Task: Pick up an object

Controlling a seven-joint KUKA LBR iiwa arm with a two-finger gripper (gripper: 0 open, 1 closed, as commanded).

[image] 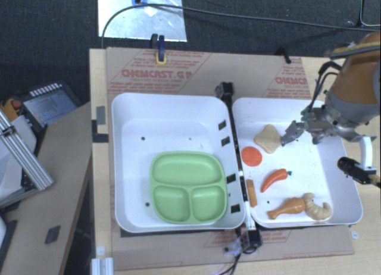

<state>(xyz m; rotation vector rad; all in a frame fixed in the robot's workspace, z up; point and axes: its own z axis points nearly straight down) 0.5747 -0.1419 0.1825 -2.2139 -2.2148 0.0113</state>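
Two fingers of the gripper (pixel 305 132) are spread apart with nothing between them, hanging over the right bin (pixel 342 175) near its far right side. Just left of the front finger lies a tan slice of bread (pixel 268 138). Nearer the camera sit a round tomato slice (pixel 252 156), a red chili pepper (pixel 274 179), a small carrot stick (pixel 252 193), a chicken drumstick (pixel 287 208) and a pale curled piece (pixel 318 208) touching it. The left bin (pixel 137 119) holds a green divided plate (pixel 188 186).
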